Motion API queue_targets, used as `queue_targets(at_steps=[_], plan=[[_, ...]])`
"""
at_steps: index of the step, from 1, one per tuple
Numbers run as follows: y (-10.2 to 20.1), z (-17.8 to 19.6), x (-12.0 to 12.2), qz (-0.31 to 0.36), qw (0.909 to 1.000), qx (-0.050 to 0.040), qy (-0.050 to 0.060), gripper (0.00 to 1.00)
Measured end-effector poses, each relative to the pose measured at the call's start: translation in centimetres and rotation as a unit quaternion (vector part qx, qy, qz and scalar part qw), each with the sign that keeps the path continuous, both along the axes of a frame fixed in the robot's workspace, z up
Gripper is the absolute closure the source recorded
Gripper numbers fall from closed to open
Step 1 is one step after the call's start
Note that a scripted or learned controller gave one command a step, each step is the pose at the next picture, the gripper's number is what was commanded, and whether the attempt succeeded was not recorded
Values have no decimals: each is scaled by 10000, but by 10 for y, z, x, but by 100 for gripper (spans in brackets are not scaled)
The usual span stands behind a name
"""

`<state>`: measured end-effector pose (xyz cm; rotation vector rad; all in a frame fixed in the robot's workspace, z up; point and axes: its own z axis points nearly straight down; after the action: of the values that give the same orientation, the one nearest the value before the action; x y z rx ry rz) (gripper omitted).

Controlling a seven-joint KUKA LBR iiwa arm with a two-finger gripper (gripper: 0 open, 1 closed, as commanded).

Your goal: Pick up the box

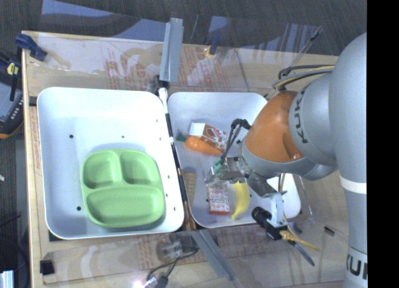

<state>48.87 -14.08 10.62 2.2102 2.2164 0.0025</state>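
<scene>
In the right bin [187, 109], a small white box with a red label [218, 201] lies flat near the front wall. My gripper [220, 171] hangs just above the box's far end, and the orange wrist band sits behind it to the right. I cannot tell whether the gripper touches the box. Part of the box's top end is hidden under the gripper.
A yellow banana [240, 199] lies right of the box, touching it. An orange carrot [202, 146], a red-and-white packet [214, 136] and a small white block [197, 129] lie at the bin's back left. The left bin [56, 131] holds a green divided tray [123, 188].
</scene>
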Motion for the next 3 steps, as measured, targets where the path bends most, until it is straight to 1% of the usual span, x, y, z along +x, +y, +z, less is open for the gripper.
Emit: queue_targets(at_steps=[1, 2, 3], plan=[[0, 0, 0, 1, 10000, -1, -2, 0], [13, -7, -8, 191, 9998, -46, -44, 0], [15, 2, -7, 250, 9997, -38, -34, 100]])
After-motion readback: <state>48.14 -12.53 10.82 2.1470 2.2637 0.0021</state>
